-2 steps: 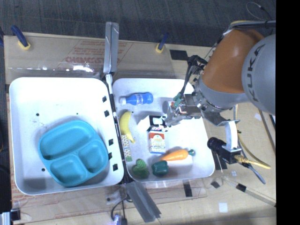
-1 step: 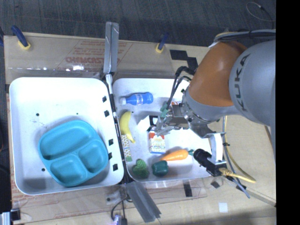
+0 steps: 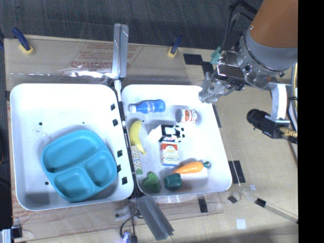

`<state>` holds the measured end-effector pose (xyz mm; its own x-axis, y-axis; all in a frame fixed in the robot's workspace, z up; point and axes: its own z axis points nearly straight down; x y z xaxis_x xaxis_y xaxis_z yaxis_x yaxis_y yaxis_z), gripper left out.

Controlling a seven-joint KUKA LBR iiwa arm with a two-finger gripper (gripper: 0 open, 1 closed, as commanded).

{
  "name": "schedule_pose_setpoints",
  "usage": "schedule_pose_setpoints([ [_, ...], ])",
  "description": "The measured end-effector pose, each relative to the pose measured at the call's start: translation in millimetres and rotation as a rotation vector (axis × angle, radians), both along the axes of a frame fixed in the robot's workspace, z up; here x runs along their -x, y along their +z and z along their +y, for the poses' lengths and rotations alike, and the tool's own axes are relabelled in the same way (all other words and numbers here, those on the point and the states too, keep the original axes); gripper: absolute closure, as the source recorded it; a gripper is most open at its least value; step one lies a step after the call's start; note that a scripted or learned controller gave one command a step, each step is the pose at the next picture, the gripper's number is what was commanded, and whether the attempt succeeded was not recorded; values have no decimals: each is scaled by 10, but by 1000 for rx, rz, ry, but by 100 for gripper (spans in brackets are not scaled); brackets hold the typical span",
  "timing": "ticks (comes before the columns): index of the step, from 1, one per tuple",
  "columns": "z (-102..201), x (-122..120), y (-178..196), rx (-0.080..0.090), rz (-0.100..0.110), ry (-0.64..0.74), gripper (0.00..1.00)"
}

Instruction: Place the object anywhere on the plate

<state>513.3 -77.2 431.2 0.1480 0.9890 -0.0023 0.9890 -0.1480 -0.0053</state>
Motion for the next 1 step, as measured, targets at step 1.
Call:
schedule_pose_setpoints([
  [1,-1231,-253,15,1,2,-133,100],
])
